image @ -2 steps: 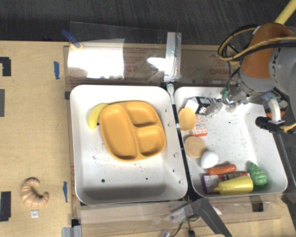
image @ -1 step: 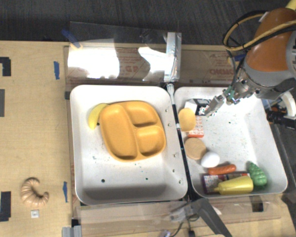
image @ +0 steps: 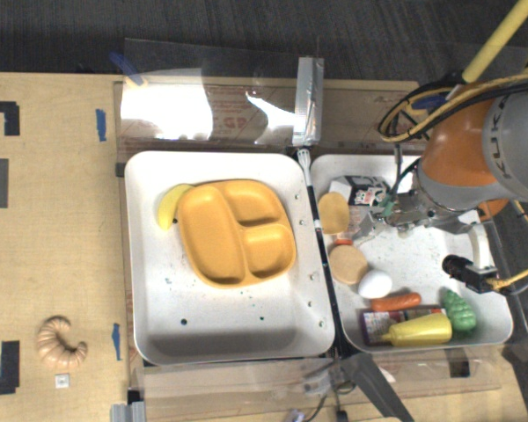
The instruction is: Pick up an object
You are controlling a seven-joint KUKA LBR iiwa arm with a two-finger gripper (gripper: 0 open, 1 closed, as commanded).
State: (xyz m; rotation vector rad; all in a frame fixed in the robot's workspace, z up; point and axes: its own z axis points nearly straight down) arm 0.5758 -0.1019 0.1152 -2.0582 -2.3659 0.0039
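The right bin (image: 422,249) holds several small items. Along its left side lie a tan round piece (image: 333,211), a second tan disc (image: 347,263) and a white egg (image: 375,284). Across the front are an orange carrot (image: 396,302), a yellow bottle (image: 418,329) lying on a purple box (image: 374,323), and a green item (image: 458,313). A black-and-white packet (image: 363,192) lies at the back left. My gripper (image: 378,214) is low inside this bin, just right of the upper tan piece and below the packet. Nothing shows in its grasp.
The left bin (image: 150,262) carries an orange divided plate (image: 236,231) with a yellow banana (image: 168,206) at its left edge. A croissant toy (image: 62,342) lies on the bench at far left. Yellow cables (image: 422,104) and a black connector (image: 465,272) hang by the arm.
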